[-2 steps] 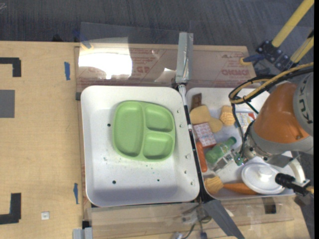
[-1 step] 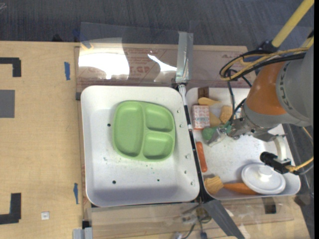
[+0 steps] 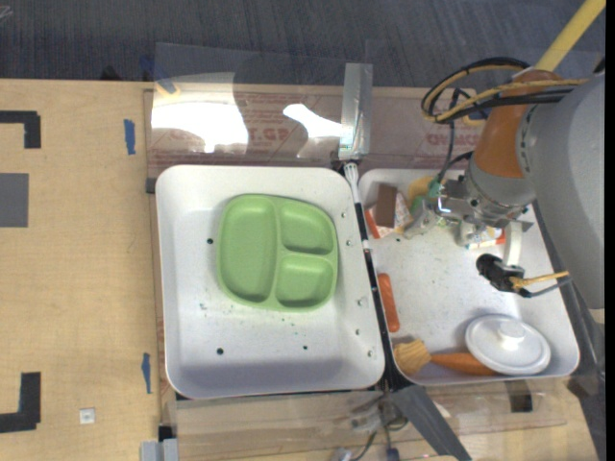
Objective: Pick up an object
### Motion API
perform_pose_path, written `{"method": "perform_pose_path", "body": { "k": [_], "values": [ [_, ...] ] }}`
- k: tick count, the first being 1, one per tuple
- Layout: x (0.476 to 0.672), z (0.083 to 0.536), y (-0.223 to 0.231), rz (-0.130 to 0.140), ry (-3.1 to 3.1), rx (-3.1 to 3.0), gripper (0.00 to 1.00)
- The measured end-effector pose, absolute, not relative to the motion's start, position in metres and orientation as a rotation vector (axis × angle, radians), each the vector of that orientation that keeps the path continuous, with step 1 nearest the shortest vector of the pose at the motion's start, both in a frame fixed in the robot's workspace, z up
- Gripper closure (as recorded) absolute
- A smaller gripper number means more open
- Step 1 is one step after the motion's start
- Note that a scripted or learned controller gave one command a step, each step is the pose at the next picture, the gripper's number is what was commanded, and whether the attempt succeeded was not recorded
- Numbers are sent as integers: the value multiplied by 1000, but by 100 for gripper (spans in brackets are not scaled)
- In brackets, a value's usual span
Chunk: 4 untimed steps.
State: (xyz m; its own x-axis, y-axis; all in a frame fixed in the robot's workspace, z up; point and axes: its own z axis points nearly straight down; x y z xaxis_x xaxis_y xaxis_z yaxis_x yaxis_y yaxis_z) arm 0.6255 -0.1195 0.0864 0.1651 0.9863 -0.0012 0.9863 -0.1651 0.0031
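Matt green plastic on the tray [image 3: 277, 251], smooth, with a soft sheen. Smooth white plastic for both bins, the left bin [image 3: 183, 286] faintly speckled, the right bin [image 3: 432, 277] likewise. Glossy white, ceramic-looking, on the lid [image 3: 506, 343]. Pale raw wood or board on the desk [image 3: 72, 257], matt. Clear shiny film [image 3: 221, 123] behind the bins, catching glare. Brushed metal on the bracket [image 3: 356, 109]. Bristly tan head, smooth orange handle on the brush [image 3: 437, 358]. Glossy orange band [image 3: 500, 142].
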Motion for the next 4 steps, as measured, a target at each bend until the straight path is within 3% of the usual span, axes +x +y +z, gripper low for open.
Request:
{"method": "perform_pose_path", "body": {
  "k": [1, 2, 3, 4],
  "values": [
    [628, 100, -118, 5, 2028, 2389, 100],
    [668, 187, -69, 5, 1254, 2879, 100],
    [667, 185, -70, -2, 1252, 2882, 0],
    [667, 185, -70, -2, 1252, 2882, 0]
  ]
}}
